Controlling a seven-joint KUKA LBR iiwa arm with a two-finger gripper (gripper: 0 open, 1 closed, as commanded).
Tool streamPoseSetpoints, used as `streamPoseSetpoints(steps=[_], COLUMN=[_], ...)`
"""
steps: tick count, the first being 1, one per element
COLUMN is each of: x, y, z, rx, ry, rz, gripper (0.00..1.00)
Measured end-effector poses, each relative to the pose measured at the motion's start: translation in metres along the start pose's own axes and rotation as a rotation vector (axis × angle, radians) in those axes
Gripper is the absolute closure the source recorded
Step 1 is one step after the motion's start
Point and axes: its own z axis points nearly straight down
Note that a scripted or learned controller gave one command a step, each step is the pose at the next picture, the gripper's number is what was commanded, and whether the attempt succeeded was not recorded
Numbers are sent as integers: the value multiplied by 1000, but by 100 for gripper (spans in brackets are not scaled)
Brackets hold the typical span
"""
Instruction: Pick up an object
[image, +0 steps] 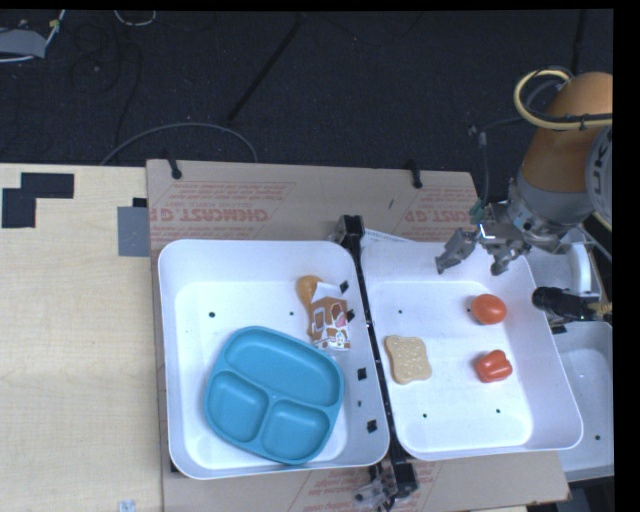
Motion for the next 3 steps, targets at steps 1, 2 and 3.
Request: streamPoseSetpoints(steps=[1, 2, 3], x=[1, 2, 1], y=[-2, -3, -2], z=[65, 119, 105], rx=[1, 0, -3], ry=[1, 0, 0], rz=[0, 1, 3], gripper=[0, 0, 100])
